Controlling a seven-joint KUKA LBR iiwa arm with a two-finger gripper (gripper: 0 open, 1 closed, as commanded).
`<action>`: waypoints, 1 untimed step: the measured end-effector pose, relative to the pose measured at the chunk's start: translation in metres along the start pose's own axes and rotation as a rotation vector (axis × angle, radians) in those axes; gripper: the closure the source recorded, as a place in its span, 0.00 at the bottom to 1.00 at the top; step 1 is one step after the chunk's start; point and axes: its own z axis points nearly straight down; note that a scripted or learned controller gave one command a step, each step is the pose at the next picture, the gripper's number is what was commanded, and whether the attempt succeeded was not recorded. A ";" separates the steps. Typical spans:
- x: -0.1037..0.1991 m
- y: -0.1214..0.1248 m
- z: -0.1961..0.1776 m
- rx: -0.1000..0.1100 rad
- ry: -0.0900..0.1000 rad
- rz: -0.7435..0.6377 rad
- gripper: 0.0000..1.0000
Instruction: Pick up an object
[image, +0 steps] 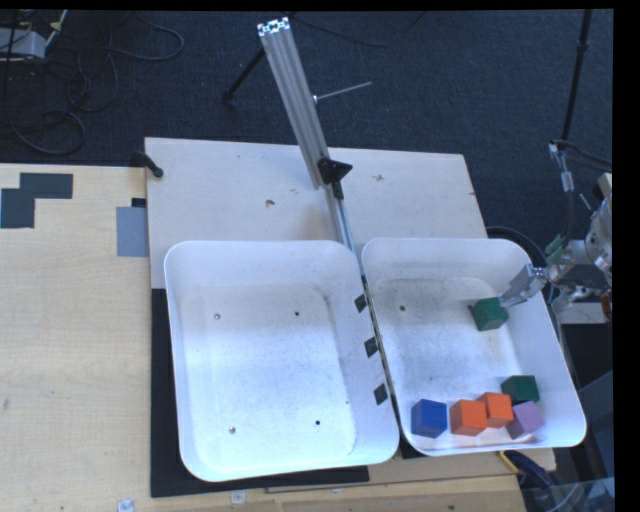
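Hand (522, 288) sits at approx 2 o'clock in the right bin (400, 262), touching the green block (489, 315); can't tell if it's clamped on it. Lift not done yet, I'd say. Other blocks (478, 412) wait at 5 o'clock.

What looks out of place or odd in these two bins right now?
Little stands out. One green block sits alone near the right bin's far side, by the gripper, while the other blocks huddle in its near corner. Nothing looks spilled or damaged.
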 end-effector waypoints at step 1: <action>-0.016 0.044 0.197 -0.002 -0.001 -0.004 0.00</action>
